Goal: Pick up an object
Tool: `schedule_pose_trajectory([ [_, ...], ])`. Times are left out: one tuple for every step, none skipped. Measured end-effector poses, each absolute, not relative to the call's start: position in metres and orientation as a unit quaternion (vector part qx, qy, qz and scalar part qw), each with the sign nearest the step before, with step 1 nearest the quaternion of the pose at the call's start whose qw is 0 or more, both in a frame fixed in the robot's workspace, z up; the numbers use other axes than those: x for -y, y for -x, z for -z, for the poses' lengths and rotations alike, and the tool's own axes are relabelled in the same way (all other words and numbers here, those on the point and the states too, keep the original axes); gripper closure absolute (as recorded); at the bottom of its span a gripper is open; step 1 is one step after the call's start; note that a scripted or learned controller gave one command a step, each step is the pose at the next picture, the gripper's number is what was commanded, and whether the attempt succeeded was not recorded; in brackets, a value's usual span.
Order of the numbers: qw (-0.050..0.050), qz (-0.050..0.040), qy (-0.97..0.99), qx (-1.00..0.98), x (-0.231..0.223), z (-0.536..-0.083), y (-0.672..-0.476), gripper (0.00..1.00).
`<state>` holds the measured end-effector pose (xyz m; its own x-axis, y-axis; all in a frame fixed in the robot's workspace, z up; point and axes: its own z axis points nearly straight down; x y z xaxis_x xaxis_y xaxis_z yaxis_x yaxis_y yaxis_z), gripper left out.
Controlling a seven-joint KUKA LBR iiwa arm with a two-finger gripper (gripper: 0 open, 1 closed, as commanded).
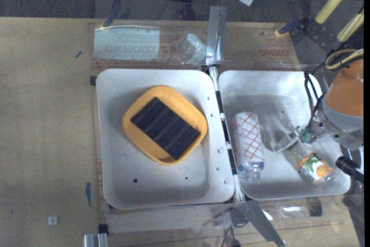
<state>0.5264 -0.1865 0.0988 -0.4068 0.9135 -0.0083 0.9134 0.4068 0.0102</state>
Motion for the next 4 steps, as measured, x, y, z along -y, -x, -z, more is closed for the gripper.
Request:
schedule_pose_trajectory([
  [0.006, -0.0020, -0.545, -0.839, 0.1865, -0.0989, -0.5264, 0.00],
  [0.006, -0.0020, -0.545, -0.839, 0.1865, -0.0989, -0.5264, 0.00],
  [0.006, -0.0020, -0.545, -0.839, 0.1865, -0.0989, -0.5264, 0.00],
  [0.006, -0.0020, -0.545, -0.839, 0.1865, -0.0989, -0.5264, 0.00],
])
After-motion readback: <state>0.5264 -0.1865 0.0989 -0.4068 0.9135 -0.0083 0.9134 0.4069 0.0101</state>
